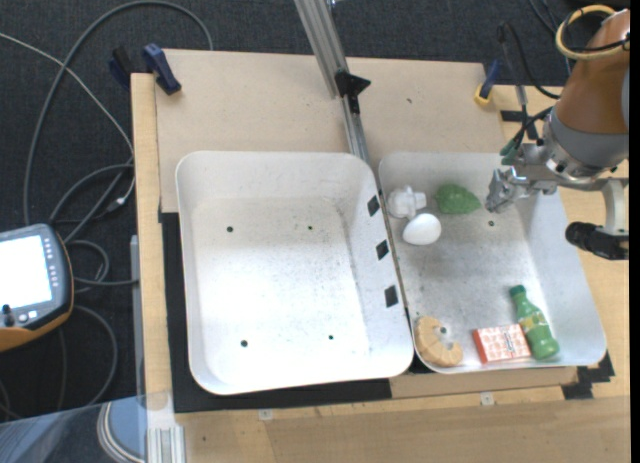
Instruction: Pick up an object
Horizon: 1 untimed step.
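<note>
Two shallow white bins sit side by side on my tabletop (260,101): the left bin (275,271) and the right bin (470,281). In the right bin I count six things. Near its upper left lie one small white piece (401,201) and, touching it just below, one white egg-shaped object (422,229). Beside those, further right, is one green leafy lump (458,199). Along the lower edge are one round tan bagel-like piece (438,341) at the left corner, one red and white box (501,344) near it, and one green bottle (533,323) lying tilted just beside the box.

My tool (500,197) hangs over the upper right part of the right bin, near the green leafy lump but apart from it. I cannot tell whether the tool is apart or together, and I see nothing gripped in it.

The box carries printing, too small to read. Off the tabletop at the left lies one handheld pendant (28,281) with a pale screen, unreadable.
</note>
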{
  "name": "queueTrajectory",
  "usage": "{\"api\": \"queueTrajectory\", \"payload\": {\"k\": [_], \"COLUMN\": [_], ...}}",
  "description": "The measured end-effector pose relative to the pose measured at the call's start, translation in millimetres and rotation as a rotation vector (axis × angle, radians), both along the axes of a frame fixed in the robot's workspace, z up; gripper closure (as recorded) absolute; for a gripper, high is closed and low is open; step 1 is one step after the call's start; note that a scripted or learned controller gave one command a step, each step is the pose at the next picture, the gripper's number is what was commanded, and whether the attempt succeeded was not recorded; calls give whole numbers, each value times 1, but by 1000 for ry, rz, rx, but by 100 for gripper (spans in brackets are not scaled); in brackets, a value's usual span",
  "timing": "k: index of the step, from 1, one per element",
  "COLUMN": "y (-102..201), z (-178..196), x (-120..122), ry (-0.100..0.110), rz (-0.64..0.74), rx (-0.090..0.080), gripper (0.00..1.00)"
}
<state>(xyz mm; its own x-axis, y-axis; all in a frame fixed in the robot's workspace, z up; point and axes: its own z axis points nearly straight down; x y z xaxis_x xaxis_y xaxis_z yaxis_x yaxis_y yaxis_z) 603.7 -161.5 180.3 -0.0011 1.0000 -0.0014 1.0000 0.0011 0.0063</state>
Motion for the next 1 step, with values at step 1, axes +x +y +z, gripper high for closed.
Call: {"api": "queueTrajectory", "payload": {"k": [1], "y": [0], "z": [64], "x": [-4], "ry": [-3], "rz": [0], "rx": [-1], "gripper": [100]}}
